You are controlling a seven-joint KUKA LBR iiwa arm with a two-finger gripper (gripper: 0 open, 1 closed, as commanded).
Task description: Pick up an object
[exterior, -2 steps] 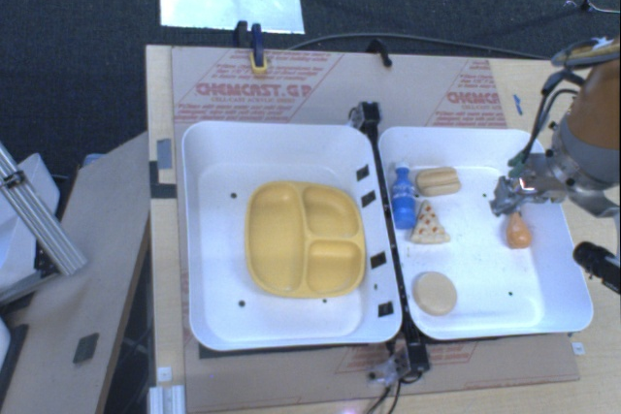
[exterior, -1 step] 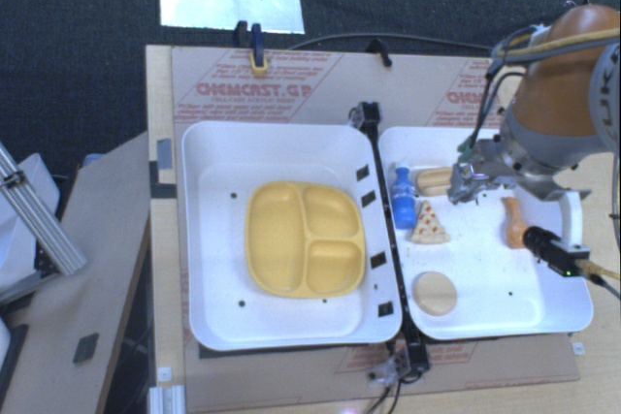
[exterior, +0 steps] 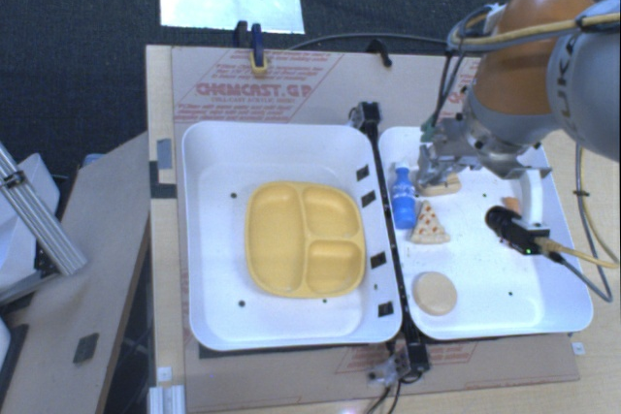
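In the right bin [exterior: 563,305] lie a blue bottle [exterior: 402,197], a pizza slice [exterior: 429,224], a round tan bun [exterior: 435,292] and a small orange piece [exterior: 511,205]. A flat tan item [exterior: 442,189] sits at the bin's back left. My gripper [exterior: 437,168] hangs low just above that tan item, right of the bottle's top. The wrist hides part of the tan item, and I cannot make out whether the gripper touches it.
The left bin [exterior: 209,238] holds a yellow divided plate [exterior: 304,238]. A black divider with clips [exterior: 380,228] runs between the bins. A black fitting with a cable [exterior: 512,228] hangs over the right bin's right side. The grey-and-orange arm [exterior: 543,44] looms over the back right.
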